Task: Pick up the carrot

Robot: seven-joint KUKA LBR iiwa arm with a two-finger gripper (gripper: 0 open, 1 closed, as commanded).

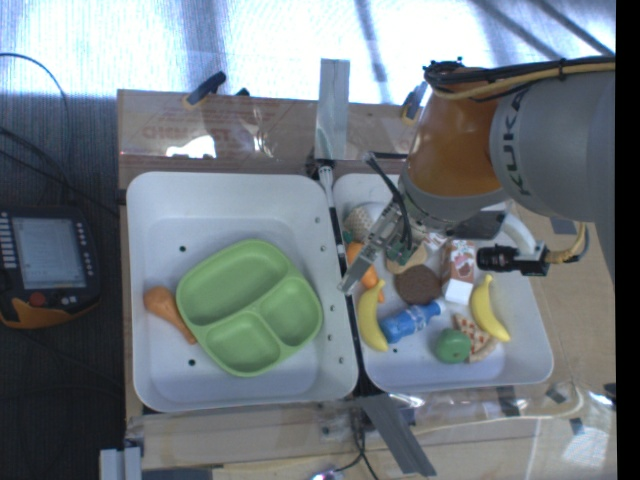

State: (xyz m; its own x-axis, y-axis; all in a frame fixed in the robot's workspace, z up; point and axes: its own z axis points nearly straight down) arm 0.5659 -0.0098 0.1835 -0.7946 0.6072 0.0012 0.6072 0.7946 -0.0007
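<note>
Right bin (530, 363): carrot (357, 255) half hidden under gripper (378, 240).

A single fixed camera looks down at a slant from above the bench, far enough to take in both white bins (140, 268) whole, with the grey arm (530, 138) entering to the right of them.

The arm (520, 118) is cut off by the picture's edge at 3 o'clock; its wrist hides part of the right bin (520, 368); the gripper (372, 253) fingers blur; an orange piece (357, 255), perhaps the carrot, lies half-hidden beneath.
</note>
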